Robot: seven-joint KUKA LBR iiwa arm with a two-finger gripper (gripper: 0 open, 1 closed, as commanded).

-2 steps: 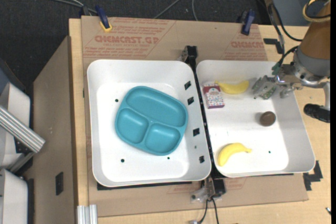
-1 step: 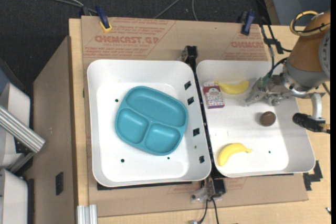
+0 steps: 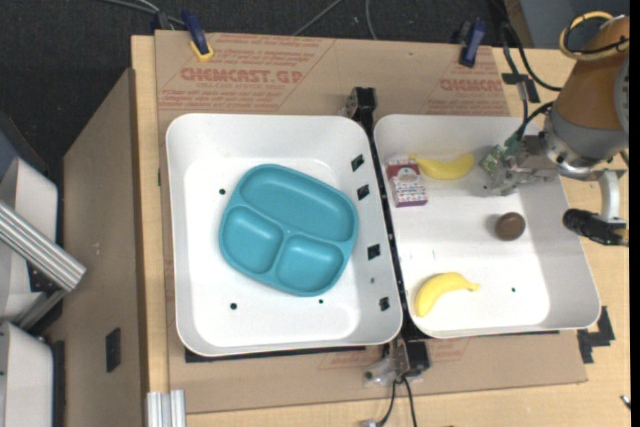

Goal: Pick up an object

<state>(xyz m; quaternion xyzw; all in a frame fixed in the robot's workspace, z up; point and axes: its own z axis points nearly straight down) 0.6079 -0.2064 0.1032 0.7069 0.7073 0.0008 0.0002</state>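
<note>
The arm reaches in from the right at the approach step, its end effector low over the upper part of the right bin, just beside a banana. Whether it is open or closed cannot be told, and nothing is seen in its grasp. A pink carton, a brown ball and a second banana lie near. The likely next move is to line up over one object and descend. The left bin holds a teal plate.
</note>
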